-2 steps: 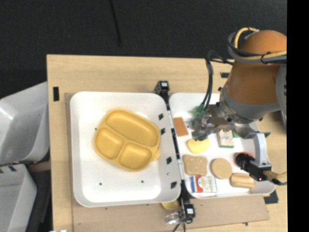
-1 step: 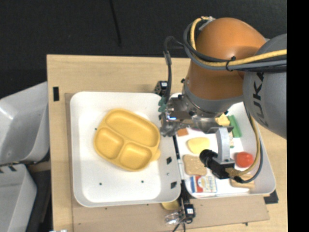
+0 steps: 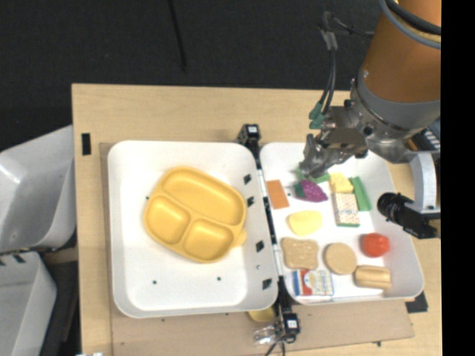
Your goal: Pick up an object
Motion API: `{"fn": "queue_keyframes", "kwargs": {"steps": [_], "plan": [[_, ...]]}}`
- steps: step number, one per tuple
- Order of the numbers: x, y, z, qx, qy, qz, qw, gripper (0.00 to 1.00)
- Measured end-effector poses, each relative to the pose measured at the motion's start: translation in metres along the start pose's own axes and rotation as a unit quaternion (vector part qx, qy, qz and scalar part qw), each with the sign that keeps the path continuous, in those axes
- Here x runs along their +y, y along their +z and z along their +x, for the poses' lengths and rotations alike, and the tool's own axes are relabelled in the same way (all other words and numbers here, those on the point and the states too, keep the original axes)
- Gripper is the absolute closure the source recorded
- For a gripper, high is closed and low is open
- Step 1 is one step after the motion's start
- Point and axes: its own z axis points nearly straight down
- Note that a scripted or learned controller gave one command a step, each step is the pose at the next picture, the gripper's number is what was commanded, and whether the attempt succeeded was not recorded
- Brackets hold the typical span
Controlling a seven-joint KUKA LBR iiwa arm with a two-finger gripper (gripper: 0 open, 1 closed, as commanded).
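My gripper (image 3: 315, 167) hangs over the upper left of the right bin (image 3: 397, 170), just above a purple toy food piece (image 3: 311, 191). Beside it lie an orange strip (image 3: 277, 194), a green stick (image 3: 360, 192), a pale yellow block (image 3: 340, 182) and a speckled bar (image 3: 346, 208). Further forward are a yellow oval (image 3: 304, 222), a bread slice (image 3: 300, 253), a round cracker (image 3: 341, 258), a red tomato (image 3: 375, 244), a tan cylinder (image 3: 372, 277) and a small carton (image 3: 312, 282). The fingertips are dark and merge with the piece below.
The left bin (image 3: 133, 273) holds a yellow divided tray (image 3: 196, 213). A black divider with clips (image 3: 261, 199) runs between the bins. The arm's orange and grey body (image 3: 404, 58) looms over the right bin's far corner. A black fitting (image 3: 401, 212) sits at the right edge.
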Motion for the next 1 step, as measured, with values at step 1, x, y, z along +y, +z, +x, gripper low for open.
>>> {"fn": "queue_keyframes", "kwargs": {"steps": [1], "plan": [[-0.0002,-0.0261,0.0166,0.000,-0.003,0.004,1.0000,1.00]]}}
